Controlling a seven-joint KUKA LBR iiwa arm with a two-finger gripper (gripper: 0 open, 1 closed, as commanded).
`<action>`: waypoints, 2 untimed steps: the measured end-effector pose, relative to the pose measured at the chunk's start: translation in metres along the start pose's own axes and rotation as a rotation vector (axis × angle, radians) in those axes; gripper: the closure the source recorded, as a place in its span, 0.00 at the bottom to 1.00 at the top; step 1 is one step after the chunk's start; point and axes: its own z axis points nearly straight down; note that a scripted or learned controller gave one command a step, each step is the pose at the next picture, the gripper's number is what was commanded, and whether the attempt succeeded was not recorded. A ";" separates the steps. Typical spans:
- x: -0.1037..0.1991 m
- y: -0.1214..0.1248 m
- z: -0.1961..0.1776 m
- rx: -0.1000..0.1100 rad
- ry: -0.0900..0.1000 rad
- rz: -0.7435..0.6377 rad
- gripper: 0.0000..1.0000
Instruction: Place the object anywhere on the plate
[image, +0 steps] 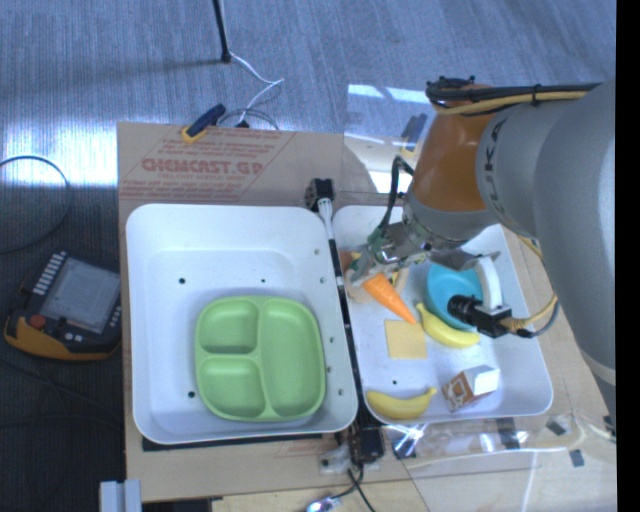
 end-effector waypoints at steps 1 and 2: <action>0.045 0.009 0.000 0.000 0.003 0.143 1.00; 0.125 0.012 0.000 0.001 0.005 0.196 1.00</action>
